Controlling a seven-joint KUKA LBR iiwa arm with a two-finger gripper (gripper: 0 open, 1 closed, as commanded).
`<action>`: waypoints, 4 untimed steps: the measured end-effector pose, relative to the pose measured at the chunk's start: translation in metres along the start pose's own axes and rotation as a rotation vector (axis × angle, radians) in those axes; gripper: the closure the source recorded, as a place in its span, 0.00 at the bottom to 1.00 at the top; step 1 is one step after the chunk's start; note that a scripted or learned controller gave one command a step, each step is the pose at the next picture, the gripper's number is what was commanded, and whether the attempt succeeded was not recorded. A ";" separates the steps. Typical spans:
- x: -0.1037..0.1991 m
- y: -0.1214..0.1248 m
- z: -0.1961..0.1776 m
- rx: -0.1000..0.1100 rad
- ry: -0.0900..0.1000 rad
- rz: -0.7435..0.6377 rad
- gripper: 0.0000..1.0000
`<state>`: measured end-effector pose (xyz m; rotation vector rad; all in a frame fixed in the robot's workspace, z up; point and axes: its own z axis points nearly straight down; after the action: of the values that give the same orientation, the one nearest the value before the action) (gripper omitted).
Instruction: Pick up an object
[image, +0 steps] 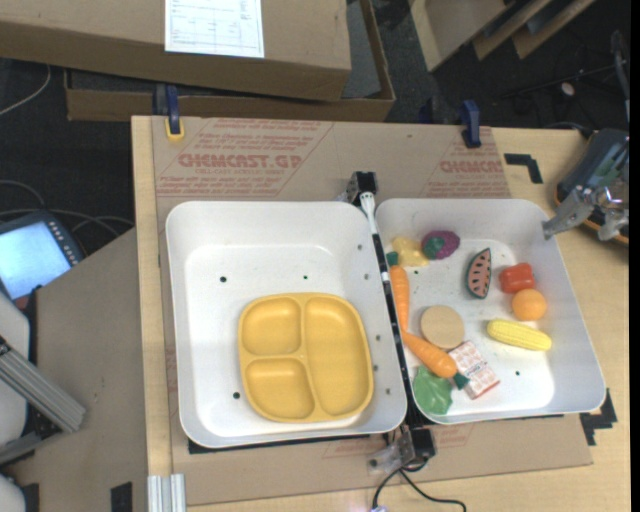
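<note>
The right bin (560, 390) holds several toy foods. Among them are a purple piece (440, 243), a watermelon slice (479, 272), a red tomato (516, 277), an orange (528, 304), a corn cob (518, 335), a tan round disc (441, 326), two carrots (399, 290) (428, 352), a red-and-white packet (474, 368) and a green leaf (432, 392). My gripper (585, 205) hangs at the frame's right edge, just outside the right bin's far right corner, apart from every object. Nothing shows between its fingers.
The left bin (200, 250) carries a yellow divided plate (303, 356). Both bins rest on a brown board (250, 160) clamped at the back. Black clips (362, 185) join the bins at their shared wall. A cardboard box (180, 40) lies behind the bench.
</note>
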<state>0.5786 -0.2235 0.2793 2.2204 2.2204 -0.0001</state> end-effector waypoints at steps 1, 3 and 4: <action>0.026 0.068 0.111 0.004 0.003 -0.005 0.00; 0.020 0.035 0.182 -0.001 0.001 0.000 1.00; 0.075 0.043 0.145 -0.003 0.000 -0.005 1.00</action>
<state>0.6217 -0.1486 0.1340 2.2139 2.2242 0.0036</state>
